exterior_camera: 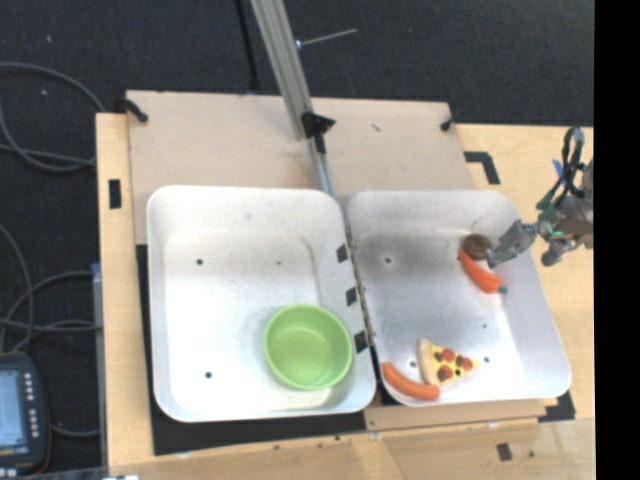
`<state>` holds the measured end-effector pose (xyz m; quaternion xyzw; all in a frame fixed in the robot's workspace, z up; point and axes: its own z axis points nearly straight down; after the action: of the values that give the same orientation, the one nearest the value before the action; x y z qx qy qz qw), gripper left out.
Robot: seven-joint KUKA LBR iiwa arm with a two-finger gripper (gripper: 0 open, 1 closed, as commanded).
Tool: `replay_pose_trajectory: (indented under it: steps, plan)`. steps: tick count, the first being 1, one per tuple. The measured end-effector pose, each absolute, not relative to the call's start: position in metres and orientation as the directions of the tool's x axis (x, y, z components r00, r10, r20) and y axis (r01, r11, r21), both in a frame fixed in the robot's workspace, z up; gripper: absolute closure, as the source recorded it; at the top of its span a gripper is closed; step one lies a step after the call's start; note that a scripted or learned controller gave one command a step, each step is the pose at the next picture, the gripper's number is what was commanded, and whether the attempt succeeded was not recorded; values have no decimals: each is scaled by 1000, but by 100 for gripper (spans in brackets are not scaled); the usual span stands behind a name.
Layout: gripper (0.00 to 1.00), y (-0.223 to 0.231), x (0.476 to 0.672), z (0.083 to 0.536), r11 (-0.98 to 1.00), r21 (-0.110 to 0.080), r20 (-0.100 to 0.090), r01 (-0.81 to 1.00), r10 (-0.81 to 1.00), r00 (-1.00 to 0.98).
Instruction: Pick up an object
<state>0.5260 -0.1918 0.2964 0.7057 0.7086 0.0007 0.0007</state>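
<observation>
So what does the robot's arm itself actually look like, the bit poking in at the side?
Little of it is in the picture. The gripper is a small grey, boxy metal piece with slim grey fingers. Behind it, dark cables loop upward, with a hint of green on the wrist hardware. It is too small and blurred to make out any markings.

Arm: the grey robot arm [570, 208] is cut off at the right side.
Gripper: the small grey two-finger gripper [500, 250] is too blurry to read.
Screen: the dark handheld screen box [20, 408] is cut off at the left edge.
</observation>
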Motion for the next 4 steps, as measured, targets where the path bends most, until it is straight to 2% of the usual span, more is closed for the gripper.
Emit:
replay_pose_trajectory:
  steps: [1,2,3,4]
  plan:
    - [0,-192,526,296,3,3,0,1000,1000,-3]
    - [0,-193,527,255,-1,-2,-2,1000,1000,1]
    - [0,-198,523,192,-1,-5,-1,1000,1000,1]
    - [0,-198,529,147,-2,-3,-2,1000,1000,2]
